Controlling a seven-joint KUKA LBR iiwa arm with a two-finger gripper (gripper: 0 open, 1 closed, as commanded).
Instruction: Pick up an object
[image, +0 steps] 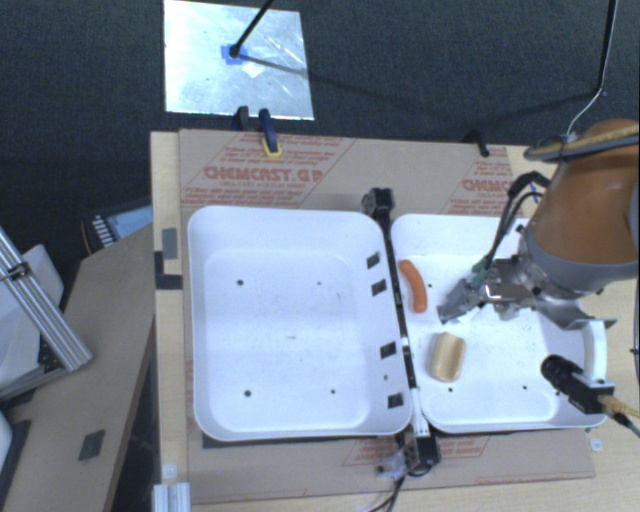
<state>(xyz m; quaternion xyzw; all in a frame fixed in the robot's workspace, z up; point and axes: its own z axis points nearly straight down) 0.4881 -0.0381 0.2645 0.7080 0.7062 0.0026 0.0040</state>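
Right bin (530, 415): two objects near its left wall. Orange sausage-shaped piece (414, 285) lies flat, long axis running top to bottom of frame with a slight tilt, upper end leaning left. Tan bread-like piece (447, 357) lies below it, well apart, long axis also roughly top to bottom.

Pincer (455, 305) sits just right of the orange piece, tips pointing lower left; spread of the tips cannot be told, and nothing shows between them.

Left bin (215, 330) sits alongside on the surface (300, 165).
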